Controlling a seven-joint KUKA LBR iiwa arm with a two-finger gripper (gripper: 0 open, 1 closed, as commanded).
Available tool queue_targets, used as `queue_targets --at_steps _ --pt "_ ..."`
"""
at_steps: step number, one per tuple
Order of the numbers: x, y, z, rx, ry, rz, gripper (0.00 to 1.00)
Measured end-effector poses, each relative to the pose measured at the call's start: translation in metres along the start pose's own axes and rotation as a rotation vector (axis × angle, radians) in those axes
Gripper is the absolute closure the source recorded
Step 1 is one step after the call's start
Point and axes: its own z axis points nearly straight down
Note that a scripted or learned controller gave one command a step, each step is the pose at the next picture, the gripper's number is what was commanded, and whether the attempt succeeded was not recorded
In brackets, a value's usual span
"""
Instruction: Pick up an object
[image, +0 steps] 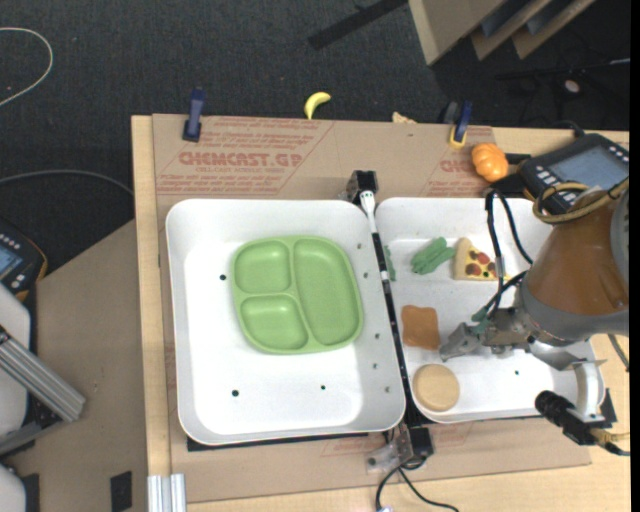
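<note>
Nearest the camera: black clip and cables (405, 447) at front edge of brown cardboard-covered surface (160, 300), at the seam between the two bins.

Right shallow white plastic bin (480, 408) holding four items. Round tan flat cookie-like disc (436, 387) at front left corner, lying flat, near the front wall. Brown square toast-like slab (420, 326) just behind the disc, close to the left wall. Grey two-finger tool (462, 342) low over the bin floor, pointing left, tips just beside the brown slab's right edge, above and right of the disc; nothing seen between the fingers; cannot tell if spread or closed, too small and dark. Grey arm with orange band (580, 275) entering from right, covering the bin's right side.

Farther back in same bin: green leafy plastic toy (432, 256) and yellow pizza-slice toy with red spots (472, 260), side by side, well apart from the tool.

Left shallow white plastic bin (200, 380) holding light green three-compartment plastic tray (297, 293), lying flat at centre, compartments up.

Far edge of surface: two blue clamps (194, 115) (460, 122), small yellow banana-shaped toy (316, 102), orange round toy (489, 161) at back right beside a black handheld pendant with screen (575, 168).
</note>
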Motion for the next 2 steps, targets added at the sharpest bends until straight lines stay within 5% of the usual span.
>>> queue_targets --at_steps 1,2 --pt "-0.002 0.005 -0.015 -0.015 -0.006 0.002 1.0" --pt "0.099 0.005 -0.077 -0.019 -0.003 -0.011 1.0"
